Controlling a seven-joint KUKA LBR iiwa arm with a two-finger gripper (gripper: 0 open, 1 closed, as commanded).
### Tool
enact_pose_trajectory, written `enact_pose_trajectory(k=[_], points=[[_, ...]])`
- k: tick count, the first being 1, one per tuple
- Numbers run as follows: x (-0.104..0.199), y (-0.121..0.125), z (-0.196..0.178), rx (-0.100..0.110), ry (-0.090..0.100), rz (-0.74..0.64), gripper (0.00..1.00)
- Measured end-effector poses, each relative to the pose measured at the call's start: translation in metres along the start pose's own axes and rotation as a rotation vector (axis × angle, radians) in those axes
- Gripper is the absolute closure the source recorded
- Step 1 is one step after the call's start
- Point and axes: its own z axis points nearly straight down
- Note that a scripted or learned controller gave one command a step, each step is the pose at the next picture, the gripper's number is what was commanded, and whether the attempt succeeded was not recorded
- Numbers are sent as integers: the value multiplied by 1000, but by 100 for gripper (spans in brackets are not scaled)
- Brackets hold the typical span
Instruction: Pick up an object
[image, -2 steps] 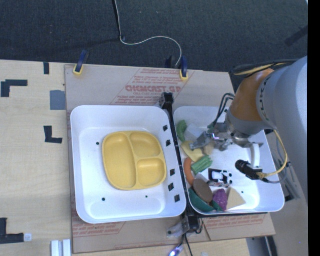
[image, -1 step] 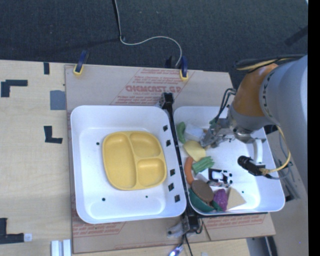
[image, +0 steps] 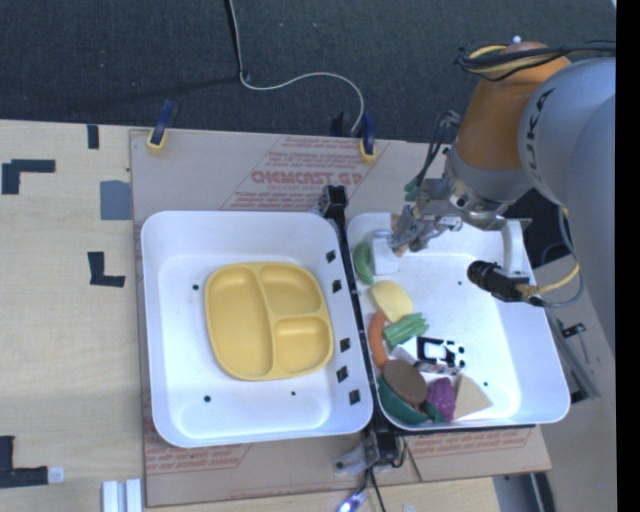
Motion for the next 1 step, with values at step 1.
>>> enact_pose_trajectory(k=[1], points=[[24, 14, -31, 7, 0, 4, 100]])
